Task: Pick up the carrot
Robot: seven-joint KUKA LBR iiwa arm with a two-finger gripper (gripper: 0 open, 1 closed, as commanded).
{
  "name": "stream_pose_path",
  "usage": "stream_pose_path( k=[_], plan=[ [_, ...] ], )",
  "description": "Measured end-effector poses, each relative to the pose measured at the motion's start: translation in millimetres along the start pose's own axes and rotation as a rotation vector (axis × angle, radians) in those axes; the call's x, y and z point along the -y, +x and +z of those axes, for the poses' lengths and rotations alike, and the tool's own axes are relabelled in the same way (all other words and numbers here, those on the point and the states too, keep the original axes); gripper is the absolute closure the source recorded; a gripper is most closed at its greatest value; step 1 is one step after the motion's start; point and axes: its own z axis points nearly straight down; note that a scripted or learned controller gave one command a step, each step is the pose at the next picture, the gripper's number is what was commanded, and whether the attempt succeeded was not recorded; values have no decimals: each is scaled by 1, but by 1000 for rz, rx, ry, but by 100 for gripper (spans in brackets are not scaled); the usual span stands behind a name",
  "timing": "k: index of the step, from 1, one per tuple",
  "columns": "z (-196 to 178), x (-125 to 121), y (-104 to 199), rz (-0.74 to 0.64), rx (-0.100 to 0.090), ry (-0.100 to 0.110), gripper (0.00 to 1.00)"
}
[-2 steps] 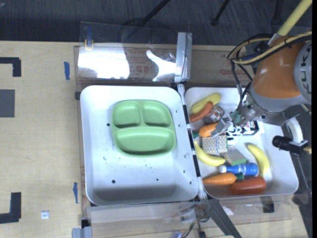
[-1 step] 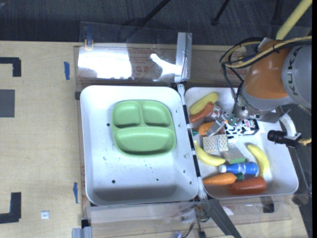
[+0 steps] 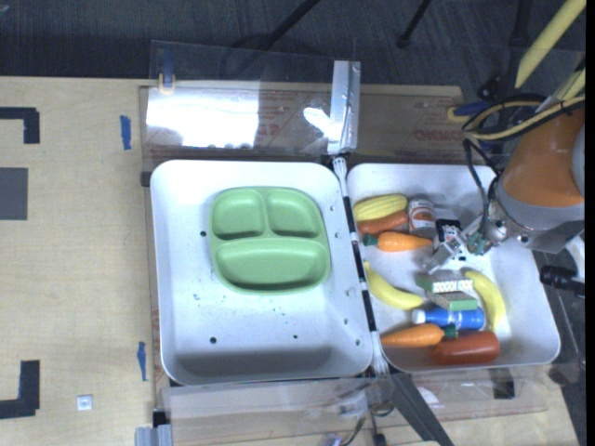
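A carrot (image 3: 405, 242) lies crosswise in the right bin (image 3: 535, 291) among bananas; the left bin (image 3: 177, 277) holds a green plate (image 3: 270, 238). The gripper (image 3: 453, 249) hovers nearby; its state is unclear.

Green divided plate (image 3: 271, 236): in left white bin (image 3: 177, 277), well left of the gripper. Right white bin (image 3: 535, 342) holds: bananas (image 3: 390, 293) and (image 3: 490, 297), below the gripper; blue bottle (image 3: 456, 319); red sausage (image 3: 465, 347); small can (image 3: 422, 216), left.
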Motion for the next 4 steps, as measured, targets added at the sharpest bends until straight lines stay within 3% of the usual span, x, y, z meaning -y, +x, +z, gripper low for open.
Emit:
stream_pose_path(
  k=[1,2,3,4],
  plan=[
    [-152,25,-19,-291,0,8,0],
    [-123,-43,-47,-492,1,7,0],
    [-111,-50,-85,-519,1,6,0],
    [-124,-51,-86,-516,10,0,100]
  ],
)
